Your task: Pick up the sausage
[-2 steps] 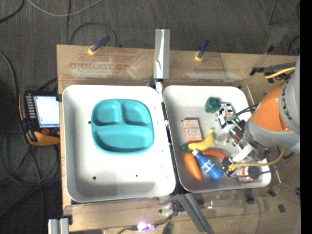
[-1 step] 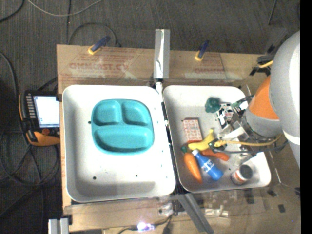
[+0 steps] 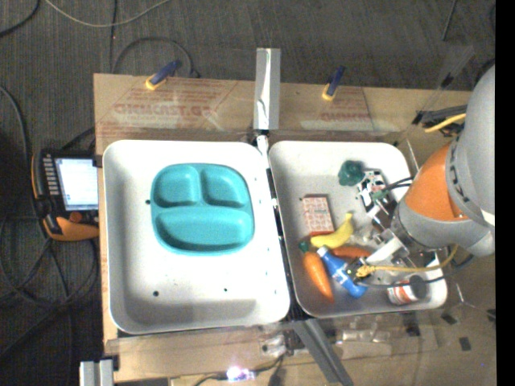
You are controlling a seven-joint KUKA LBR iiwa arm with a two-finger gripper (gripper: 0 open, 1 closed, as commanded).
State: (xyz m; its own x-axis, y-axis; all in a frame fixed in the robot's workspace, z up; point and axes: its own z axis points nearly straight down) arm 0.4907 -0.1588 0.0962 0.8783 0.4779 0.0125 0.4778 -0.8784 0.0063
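The sausage (image 3: pixel 351 252) is a short reddish-brown piece lying in the right bin (image 3: pixel 291 215), just below the yellow banana (image 3: pixel 337 233) and above the blue bottle (image 3: pixel 343 274). My gripper (image 3: pixel 375 246) hangs low over the bin's right half, right beside the sausage's right end. Whether it touches the sausage is unclear. The grey arm with its orange band (image 3: pixel 432 199) covers the bin's right side.
Also in the right bin are an orange carrot (image 3: pixel 316 273), a pink patterned card (image 3: pixel 316 211), a dark teal lump (image 3: pixel 351 171) and a small can (image 3: pixel 401 293). The left bin (image 3: pixel 129 296) holds a turquoise divided plate (image 3: pixel 203 207).
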